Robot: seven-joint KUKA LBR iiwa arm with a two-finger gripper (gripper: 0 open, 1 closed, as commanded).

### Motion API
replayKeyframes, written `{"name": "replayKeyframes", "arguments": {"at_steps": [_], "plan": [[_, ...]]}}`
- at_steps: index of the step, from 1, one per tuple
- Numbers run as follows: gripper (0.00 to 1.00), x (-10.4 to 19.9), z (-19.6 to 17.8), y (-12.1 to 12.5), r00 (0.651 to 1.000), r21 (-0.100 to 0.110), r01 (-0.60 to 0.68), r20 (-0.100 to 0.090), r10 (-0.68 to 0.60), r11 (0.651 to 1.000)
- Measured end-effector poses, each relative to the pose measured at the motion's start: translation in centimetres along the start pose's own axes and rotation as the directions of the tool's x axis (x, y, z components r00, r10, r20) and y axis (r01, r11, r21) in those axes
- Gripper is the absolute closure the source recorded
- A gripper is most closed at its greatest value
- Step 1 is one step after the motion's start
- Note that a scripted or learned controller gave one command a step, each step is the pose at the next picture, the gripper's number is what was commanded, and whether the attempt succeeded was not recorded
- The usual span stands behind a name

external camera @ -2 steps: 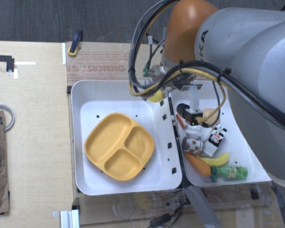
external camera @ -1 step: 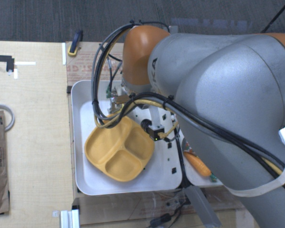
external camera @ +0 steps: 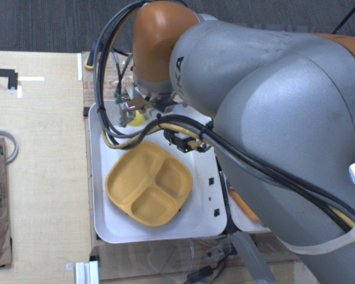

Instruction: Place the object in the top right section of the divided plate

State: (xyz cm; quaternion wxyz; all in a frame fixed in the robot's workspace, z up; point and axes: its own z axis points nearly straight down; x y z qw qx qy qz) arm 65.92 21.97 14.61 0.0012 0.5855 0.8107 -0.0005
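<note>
Reaching into the white bin's (external camera: 100,218) far left corner, the gripper (external camera: 130,112) hangs above something yellow (external camera: 136,118).
Its grip cannot be told; the divided plate (external camera: 149,183) lies mid-bin.

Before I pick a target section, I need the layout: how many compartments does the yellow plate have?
3. The divided plate has one large compartment on the left, one at the upper right, and one at the bottom. All three look bare; the arm hides none.

A bulky grey arm (external camera: 266,99) wears an orange band (external camera: 157,34) and looping black cables (external camera: 115,34).
</note>
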Motion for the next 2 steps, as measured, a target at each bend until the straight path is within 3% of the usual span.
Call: {"name": "replayKeyframes", "arguments": {"at_steps": [1, 2], "plan": [[1.00, 1.15, 2.55, -4.75, 0.998, -0.015, -0.056, -0.002, 0.056, 0.998], [0.00, 1.10, 3.15, -5.12, 0.998, -0.001, -0.057, 0.000, 0.057, 0.998]]}}
